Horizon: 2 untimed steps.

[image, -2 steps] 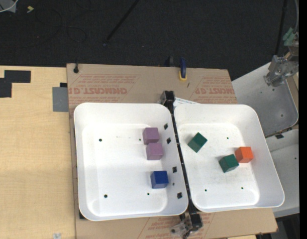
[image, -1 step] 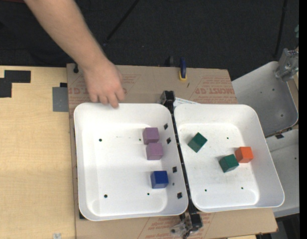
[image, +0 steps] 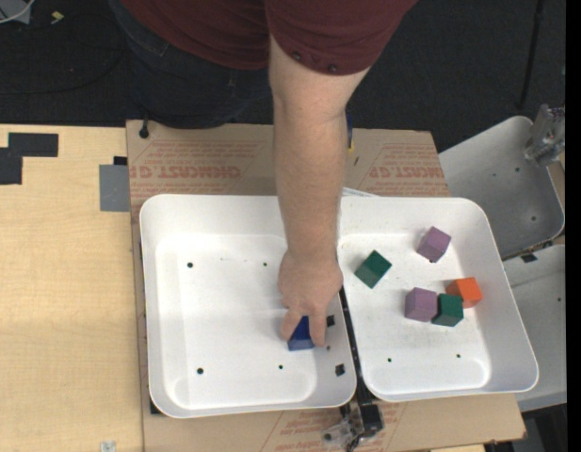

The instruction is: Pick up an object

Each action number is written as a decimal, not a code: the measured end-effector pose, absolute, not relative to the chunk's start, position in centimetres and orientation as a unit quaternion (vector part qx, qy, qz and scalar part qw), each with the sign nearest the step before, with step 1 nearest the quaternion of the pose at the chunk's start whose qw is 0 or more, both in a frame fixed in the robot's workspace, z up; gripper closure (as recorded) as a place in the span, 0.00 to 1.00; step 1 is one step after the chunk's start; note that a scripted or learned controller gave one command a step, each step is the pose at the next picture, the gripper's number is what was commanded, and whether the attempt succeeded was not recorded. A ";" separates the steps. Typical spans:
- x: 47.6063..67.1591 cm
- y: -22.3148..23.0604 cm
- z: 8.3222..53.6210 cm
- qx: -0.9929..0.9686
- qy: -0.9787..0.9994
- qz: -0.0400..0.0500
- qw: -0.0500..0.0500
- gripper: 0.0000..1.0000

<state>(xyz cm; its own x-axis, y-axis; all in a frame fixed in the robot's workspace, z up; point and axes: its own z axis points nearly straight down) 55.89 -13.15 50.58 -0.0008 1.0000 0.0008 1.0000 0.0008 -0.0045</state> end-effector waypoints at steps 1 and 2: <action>54.2 -13.4 53.9 -0.707 -0.708 0.000 0.000 1.00; 59.4 -15.0 44.5 -0.707 -0.707 0.002 0.002 1.00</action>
<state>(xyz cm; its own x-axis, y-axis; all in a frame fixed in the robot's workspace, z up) 59.38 -15.04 44.55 -0.0001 1.0000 0.0001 1.0000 0.0001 -0.0067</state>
